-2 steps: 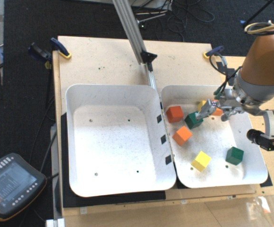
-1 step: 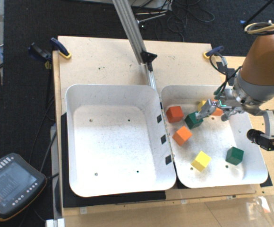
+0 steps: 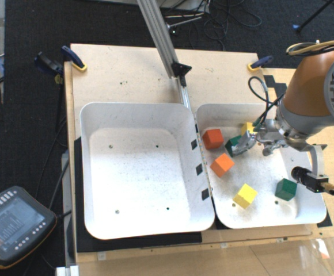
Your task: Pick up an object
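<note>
Camera view: two-finger metal gripper low in the right white plastic bin — its grip cannot be told — touching a dark green block, beside the red-orange cube; orange cube just below.

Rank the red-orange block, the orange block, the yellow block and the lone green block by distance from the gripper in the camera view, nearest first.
Measured from the gripper:
1. Orange block, just below-left of it.
2. Red-orange block, to its left; close to the orange one's distance, so this order is tentative.
3. Yellow block, below it, near the bin's front.
4. Green block, toward the front right.
</note>
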